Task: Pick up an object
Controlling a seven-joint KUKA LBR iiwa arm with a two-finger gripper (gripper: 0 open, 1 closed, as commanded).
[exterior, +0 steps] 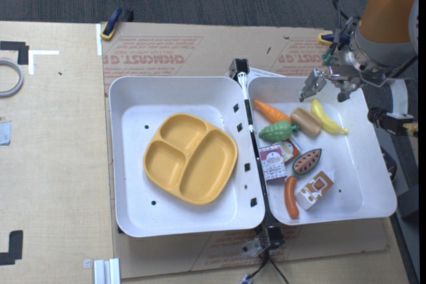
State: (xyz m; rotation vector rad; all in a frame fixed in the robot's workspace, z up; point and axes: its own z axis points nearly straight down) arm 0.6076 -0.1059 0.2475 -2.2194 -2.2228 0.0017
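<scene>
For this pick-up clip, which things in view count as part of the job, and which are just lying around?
Part of the job:
- gripper, open, above the right bin
- in that bin: banana, carrot, green vegetable, bun, sausage, two small packets, dark oval piece

Lying about:
- yellow divided plate in the left bin
- blue clamp
- tape roll

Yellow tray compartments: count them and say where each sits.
3. The yellow tray in the left bin has a small upper-left compartment, a small lower-left one, and one large compartment along its right side. None looks hidden.
</scene>
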